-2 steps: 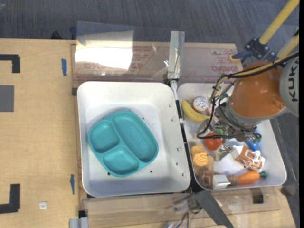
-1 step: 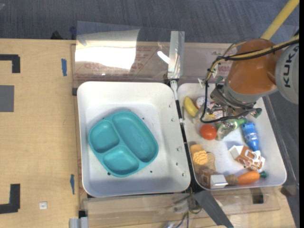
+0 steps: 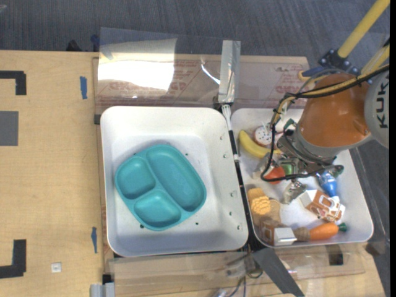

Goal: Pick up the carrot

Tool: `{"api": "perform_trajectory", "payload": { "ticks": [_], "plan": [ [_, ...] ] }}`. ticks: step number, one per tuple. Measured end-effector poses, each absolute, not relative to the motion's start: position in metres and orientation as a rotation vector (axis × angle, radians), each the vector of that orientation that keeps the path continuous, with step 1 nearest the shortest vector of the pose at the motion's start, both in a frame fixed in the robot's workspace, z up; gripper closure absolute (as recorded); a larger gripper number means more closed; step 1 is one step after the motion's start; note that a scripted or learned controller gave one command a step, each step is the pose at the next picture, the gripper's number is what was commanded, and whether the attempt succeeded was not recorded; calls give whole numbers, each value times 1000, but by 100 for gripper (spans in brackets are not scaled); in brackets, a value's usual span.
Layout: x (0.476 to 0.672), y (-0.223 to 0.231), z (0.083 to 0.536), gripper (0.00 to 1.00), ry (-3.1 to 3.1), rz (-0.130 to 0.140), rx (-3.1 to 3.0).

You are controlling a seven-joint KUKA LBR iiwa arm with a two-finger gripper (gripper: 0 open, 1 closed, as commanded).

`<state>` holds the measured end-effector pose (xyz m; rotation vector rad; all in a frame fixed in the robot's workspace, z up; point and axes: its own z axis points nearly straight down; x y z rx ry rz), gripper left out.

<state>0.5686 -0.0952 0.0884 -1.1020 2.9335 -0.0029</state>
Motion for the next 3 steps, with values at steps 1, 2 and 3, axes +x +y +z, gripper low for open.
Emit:
{"api": "perform_trajectory", "payload": {
  "ticks": [1,2,3],
  "plan": [
    [642,-111,87,0,2878,-2,-1237],
    [590,-102,92,0,2853,1,-1302],
    [594,-97,88,0,2891,-2,-1212]
  ]
}}
